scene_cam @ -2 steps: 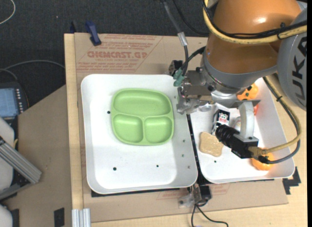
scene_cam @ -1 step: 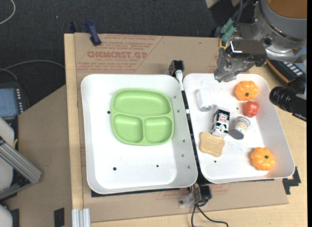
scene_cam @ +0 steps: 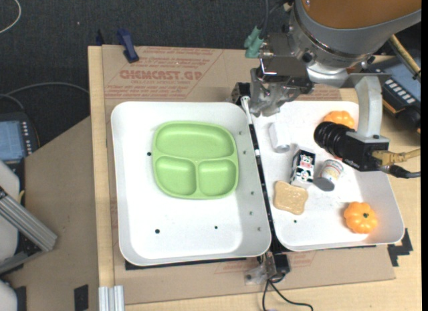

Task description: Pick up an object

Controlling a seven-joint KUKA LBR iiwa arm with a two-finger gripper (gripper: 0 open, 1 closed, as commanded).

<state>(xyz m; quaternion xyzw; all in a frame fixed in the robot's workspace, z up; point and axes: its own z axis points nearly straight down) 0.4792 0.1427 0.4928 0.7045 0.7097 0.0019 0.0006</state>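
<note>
Right bin (scene_cam: pixel 334 233), near edge: small orange pumpkin (scene_cam: pixel 360 217), then toast (scene_cam: pixel 291 198) lying flat. Just behind it are a black-and-white carton (scene_cam: pixel 304 168), upright, and a small tin (scene_cam: pixel 329 171) beside it. Left bin (scene_cam: pixel 194 226) holds a green divided plate (scene_cam: pixel 196 160). Farther back in the right bin are a small white piece (scene_cam: pixel 278 137) and a second pumpkin (scene_cam: pixel 339 118). Pincer (scene_cam: pixel 267 106) sits over the right bin's far left corner, nothing seen in it; open or closed, can't tell.
</note>
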